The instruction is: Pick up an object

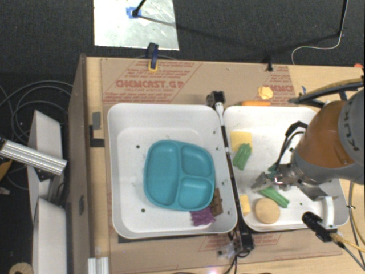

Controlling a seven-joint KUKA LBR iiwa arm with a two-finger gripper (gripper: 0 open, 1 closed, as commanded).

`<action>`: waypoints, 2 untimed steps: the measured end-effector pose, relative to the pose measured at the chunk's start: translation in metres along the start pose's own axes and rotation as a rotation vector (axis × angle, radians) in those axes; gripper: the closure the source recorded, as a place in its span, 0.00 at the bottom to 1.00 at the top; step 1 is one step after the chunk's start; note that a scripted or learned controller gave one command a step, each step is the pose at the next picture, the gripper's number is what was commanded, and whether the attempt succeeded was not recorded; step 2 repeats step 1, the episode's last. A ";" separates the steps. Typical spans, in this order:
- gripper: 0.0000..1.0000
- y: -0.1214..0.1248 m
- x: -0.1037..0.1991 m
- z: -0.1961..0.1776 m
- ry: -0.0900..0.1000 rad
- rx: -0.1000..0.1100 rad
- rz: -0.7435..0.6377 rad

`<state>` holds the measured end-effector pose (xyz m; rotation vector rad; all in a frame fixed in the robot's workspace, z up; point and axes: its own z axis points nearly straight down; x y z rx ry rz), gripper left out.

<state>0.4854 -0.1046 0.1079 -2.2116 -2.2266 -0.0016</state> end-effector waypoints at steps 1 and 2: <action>0.00 0.092 -0.034 0.024 -0.007 -0.011 0.000; 0.00 0.092 -0.034 0.024 -0.007 -0.011 0.000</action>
